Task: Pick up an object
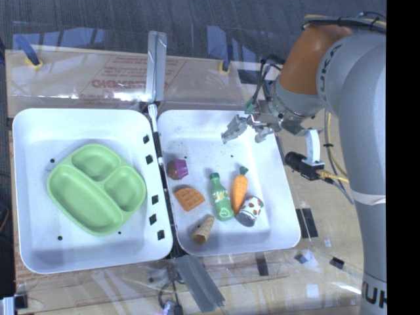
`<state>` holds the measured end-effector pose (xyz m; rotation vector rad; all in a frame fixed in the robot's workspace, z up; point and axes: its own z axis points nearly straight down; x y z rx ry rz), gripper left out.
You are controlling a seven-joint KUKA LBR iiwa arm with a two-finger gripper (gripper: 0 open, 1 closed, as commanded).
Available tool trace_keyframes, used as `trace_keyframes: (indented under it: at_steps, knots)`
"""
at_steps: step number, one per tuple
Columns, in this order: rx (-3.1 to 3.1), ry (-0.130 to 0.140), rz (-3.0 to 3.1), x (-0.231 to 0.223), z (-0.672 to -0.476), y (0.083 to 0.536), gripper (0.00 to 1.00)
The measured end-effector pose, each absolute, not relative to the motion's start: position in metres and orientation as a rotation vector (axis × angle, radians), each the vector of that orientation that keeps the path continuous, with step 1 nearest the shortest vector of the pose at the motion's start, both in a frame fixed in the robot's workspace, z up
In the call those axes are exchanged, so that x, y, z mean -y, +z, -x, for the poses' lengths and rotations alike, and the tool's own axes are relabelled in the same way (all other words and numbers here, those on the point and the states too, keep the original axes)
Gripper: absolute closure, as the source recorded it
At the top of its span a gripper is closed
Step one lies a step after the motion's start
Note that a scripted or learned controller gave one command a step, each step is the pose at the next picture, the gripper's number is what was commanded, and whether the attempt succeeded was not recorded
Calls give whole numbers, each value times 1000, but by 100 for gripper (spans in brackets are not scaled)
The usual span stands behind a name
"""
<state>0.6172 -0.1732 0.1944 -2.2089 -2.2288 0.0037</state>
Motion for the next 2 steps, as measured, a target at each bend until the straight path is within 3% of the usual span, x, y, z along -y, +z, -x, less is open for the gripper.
trace_keyframes:
  at_steps: [1, 2]
  knots:
    - [2350, 2, 2085, 186, -565, 101, 0]
    - [2324, 2, 2111, 210, -540, 92, 0]
